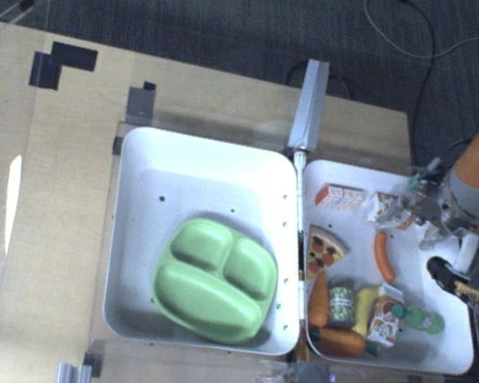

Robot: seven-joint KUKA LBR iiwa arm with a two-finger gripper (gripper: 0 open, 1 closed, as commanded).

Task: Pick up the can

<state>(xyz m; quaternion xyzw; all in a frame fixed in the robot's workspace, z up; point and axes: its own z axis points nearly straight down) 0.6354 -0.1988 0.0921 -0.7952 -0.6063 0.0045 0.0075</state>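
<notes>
While the gripper [407, 208] hangs over the far right part of the right bin [463, 358], I cannot tell how it is set, since the wrist hardware hides it. Just beside it lie a small red-and-white carton [341, 198] and a crumpled wrapper [386, 208]; nearer the middle sit a sausage [383, 256] and a pizza slice [324, 249]. The can [341, 307] lies well apart from the gripper, in the near row, wedged between a carrot [320, 300] and a banana [363, 309], with a juice carton [386, 319] and a green bottle [423, 319] beyond. It looks small, rigid and light, its label probably slick, so it may roll or slip; grasping across its round body seems best, though its neighbours crowd it. The left bin [131, 213] holds a smooth green sectioned plate [217, 279].
</notes>
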